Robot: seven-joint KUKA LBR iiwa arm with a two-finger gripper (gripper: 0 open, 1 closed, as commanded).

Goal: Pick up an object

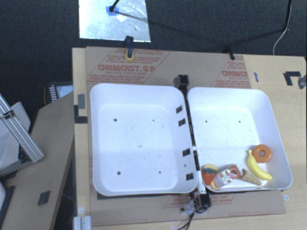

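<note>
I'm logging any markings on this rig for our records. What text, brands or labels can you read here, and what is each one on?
"CHEMCAST GP", red print on the brown board behind the left bin.
The same red print, slanted, on the board behind the right bin: reads roughly "CHEMCAST", partly blurred.
Small red and white packet in the right bin: printing too blurred to read.
Nothing else legible.

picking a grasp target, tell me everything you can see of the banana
The banana is yellow, smooth and toy-like, curved, lying flat near the front right corner of the right bin. Its upper end lies against the orange donut; its lower end points toward the bin's front wall, beside a small tan cone-shaped piece. It looks whole.
</note>
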